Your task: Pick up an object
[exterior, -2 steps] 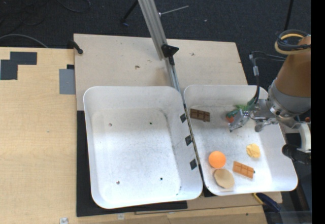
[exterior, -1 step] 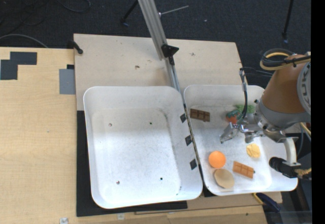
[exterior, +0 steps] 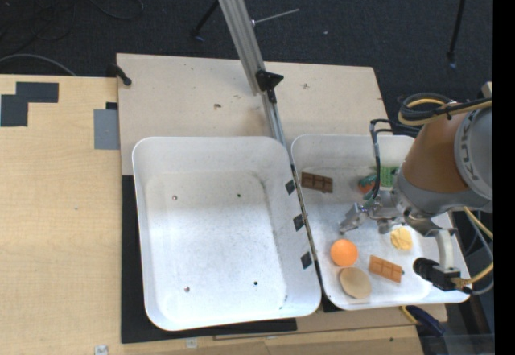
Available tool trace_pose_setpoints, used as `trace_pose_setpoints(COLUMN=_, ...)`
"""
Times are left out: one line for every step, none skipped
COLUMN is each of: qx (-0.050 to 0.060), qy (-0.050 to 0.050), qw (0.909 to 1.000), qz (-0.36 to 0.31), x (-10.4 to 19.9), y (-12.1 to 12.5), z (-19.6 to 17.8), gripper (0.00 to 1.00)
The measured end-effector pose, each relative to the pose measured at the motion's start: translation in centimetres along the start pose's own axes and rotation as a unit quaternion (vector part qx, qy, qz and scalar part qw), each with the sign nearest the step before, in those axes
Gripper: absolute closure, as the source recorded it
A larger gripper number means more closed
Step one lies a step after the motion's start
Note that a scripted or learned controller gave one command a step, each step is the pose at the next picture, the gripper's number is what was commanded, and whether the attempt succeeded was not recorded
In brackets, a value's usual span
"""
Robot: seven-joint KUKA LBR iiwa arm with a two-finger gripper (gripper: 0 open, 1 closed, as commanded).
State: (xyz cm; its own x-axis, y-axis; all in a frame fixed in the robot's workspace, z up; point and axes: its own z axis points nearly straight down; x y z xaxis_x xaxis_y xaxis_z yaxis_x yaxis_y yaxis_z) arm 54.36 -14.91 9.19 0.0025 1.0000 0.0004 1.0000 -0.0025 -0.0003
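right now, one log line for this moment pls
arm: over right bin | gripper: low, above bin floor | nearest: orange ball | held: nothing seen

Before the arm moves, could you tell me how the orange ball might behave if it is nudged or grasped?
The orange ball looks round and smooth, so a nudge would probably send it rolling across the right bin. It may squirt out of a two-finger pinch that is off-centre. The tan disc lies close below and might stop it.
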Motion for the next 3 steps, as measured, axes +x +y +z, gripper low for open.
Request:
trace_pose_setpoints(qx=0.0, qy=0.0, qw=1.0, qz=0.003, x=-0.1, y=0.0, z=-1.1, gripper=1.0)
trace_pose_setpoints(qx=-0.001, qy=0.0, qw=1.0, qz=-0.001, x=0.0, y=0.0, z=-5.2, gripper=1.0)
trace_pose_setpoints(qx=-0.002, qy=0.0, qw=1.0, qz=-0.002, x=0.7, y=0.6, z=-11.1, gripper=1.0)
